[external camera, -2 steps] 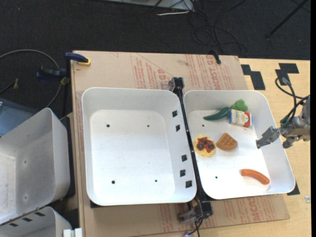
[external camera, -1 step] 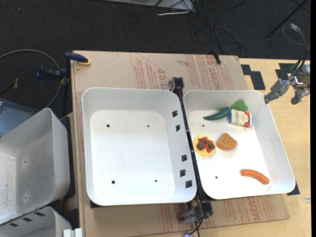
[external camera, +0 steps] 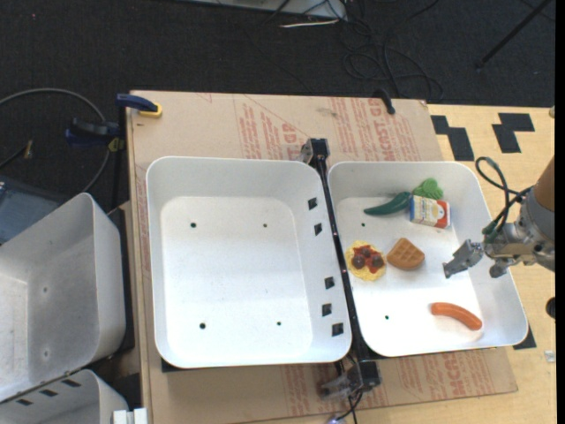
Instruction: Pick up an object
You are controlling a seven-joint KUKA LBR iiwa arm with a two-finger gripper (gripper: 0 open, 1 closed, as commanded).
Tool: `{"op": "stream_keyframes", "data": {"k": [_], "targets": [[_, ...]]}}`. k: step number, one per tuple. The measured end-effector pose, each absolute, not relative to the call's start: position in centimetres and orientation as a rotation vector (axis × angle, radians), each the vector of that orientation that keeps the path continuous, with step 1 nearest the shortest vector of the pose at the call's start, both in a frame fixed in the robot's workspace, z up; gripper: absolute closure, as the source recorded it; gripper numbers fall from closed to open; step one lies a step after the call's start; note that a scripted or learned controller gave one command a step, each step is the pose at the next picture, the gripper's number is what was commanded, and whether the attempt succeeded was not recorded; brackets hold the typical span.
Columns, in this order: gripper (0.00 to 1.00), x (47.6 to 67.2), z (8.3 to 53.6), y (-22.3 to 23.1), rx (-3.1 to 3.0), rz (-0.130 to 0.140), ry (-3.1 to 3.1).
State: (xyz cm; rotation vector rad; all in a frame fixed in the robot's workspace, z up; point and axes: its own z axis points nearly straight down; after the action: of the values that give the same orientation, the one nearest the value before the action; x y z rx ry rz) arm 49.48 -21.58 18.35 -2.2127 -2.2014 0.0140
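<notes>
A: Five small objects lie in the right bin (external camera: 505, 237), all on the far side of the gripper (external camera: 477, 261) from the arm or just below it. Farthest out from it, the pizza slice (external camera: 366, 260), hard by the bin's inner wall. Just beside that, nearer the gripper, the brown waffle (external camera: 405, 254).

B: And above those?

A: Green pepper (external camera: 389, 206), long axis running slantwise, tip pointing away from the gripper. Next to it the juice carton (external camera: 430, 211), touching a green leafy piece behind it. Both sit up and away from the gripper.

B: Nearest candidate?

A: My judgement: the orange sausage (external camera: 457, 315). It lies below the gripper, apart from the others, long axis roughly across the bin with a slight downward slant toward the arm side. The waffle is a close second, level with the gripper.

B: Gripper state?

A: Two dark fingers spread apart, nothing between them. It hovers over bare bin floor, touching no object.

B: So a short drop-and-shift toward the sausage?

A: Likely, with the fingers turned to close across its narrow width.
</notes>
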Motion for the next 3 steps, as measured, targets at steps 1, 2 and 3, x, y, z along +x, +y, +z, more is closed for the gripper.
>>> {"op": "stream_keyframes", "data": {"k": [1,2,3], "targets": [[0.0,56.0,9.4,-22.0,-2.212,-0.001,-2.221],[0.0,52.9,18.2,-22.4,-2.226,0.0,-2.22],[0.0,49.3,30.7,-18.6,-2.221,-0.006,-2.233]]}}
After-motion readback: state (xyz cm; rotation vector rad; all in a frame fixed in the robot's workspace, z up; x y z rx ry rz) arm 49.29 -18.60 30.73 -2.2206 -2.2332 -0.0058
